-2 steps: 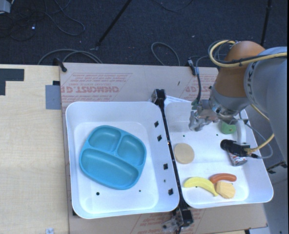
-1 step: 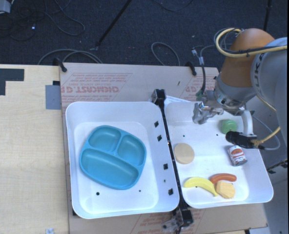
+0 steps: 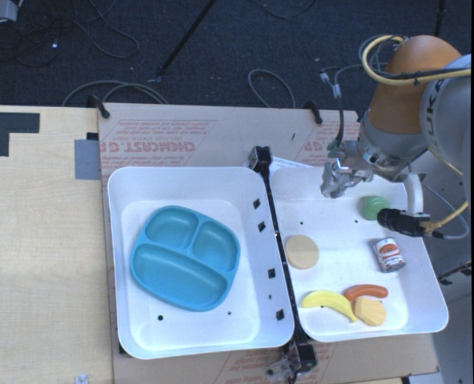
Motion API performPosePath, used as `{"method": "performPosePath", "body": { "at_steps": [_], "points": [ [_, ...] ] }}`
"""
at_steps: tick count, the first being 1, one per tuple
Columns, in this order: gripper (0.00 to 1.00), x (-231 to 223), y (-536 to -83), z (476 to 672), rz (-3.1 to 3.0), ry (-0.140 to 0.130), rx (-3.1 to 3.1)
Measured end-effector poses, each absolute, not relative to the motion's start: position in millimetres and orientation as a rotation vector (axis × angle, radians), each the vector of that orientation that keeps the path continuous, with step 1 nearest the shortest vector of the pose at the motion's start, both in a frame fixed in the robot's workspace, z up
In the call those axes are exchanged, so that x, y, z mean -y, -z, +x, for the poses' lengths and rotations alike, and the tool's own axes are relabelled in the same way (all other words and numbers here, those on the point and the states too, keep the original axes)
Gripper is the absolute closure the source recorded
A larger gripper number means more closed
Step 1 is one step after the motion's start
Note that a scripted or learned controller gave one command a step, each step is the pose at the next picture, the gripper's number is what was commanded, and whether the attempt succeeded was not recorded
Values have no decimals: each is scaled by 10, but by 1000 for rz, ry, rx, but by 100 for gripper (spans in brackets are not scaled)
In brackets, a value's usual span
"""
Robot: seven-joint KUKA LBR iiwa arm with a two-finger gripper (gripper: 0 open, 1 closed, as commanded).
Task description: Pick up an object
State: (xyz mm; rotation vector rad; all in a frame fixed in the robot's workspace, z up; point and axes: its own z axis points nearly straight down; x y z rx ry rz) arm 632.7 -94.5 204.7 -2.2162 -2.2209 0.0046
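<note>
At the frame's lower right, a banana (image 3: 329,303), corn cob (image 3: 371,312) and sausage (image 3: 366,291) lay in the right bin (image 3: 429,314). The gripper (image 3: 337,179) hovered well above them, upper right; whether it was open or closed could not be told.

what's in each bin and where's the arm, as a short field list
left bin: blue divided plate
right bin: green round object, small can, tan disc, banana, sausage, yellow corn-like piece
arm: enters from the right, above the right bin's far end
gripper: over the far part of the right bin, left of the green object, nothing seen held
jaws: state unclear
</note>
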Motion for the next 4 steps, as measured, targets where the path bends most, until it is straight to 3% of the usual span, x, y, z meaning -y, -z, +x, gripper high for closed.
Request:
{"method": "performPosePath", "body": {
  "at_steps": [4],
  "points": [
    [100, -1050, -2316, 5490, -2208, -11, 2223]
  ]
}}
